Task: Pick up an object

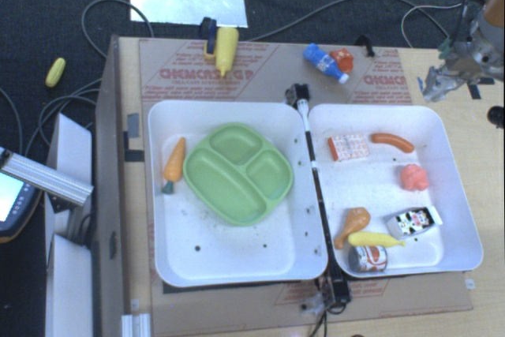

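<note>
My gripper [450, 84] hangs beyond the far right corner of the right bin [454, 138], over the cardboard, open with nothing between its fingers. In that bin lie a red-and-white block [348, 146], an orange sausage [392, 142], a pink lump [414, 177], an orange drumstick-shaped toy [353, 223], a yellow banana [376, 239], a small can [367, 258] and a black-and-white box [414, 221]. The left bin [170, 249] holds a green divided plate [239, 172] and a carrot [174, 162].
On the cardboard behind the bins lie a yellow bottle [225, 50] and a blue bottle [325, 61] beside a red object [342, 59]. Cables loop over the dark floor, where a yellow item [55, 72] lies at the left. A ridge [314, 177] divides the bins.
</note>
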`<state>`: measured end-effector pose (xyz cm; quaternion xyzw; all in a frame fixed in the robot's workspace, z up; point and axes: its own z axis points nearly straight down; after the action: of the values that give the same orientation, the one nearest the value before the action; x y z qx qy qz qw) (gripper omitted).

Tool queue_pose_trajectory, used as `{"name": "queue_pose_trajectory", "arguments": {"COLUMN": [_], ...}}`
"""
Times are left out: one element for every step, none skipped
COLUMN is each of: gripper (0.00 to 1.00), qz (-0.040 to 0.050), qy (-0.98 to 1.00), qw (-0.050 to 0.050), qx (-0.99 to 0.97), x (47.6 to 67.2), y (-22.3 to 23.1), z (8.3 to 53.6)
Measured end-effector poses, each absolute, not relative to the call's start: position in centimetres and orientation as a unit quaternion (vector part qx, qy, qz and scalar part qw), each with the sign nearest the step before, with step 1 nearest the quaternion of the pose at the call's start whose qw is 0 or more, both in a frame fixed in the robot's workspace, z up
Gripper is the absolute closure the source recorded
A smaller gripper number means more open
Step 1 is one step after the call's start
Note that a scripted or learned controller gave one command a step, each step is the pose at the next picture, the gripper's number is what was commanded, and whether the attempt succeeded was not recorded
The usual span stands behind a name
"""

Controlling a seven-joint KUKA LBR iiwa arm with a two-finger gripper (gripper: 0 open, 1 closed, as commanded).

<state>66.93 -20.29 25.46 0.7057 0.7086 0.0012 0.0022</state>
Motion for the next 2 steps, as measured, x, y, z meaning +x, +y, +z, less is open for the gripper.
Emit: {"name": "queue_pose_trajectory", "arguments": {"gripper": [1.0, 1.0], "qz": [0.0006, 0.0005], "qy": [0.708, 0.708], "qw": [0.002, 0.002], "qx": [0.706, 0.706], "x": [66.9, 66.9], "y": [-20.6, -20.6], "z": [24.6, 23.0]}}
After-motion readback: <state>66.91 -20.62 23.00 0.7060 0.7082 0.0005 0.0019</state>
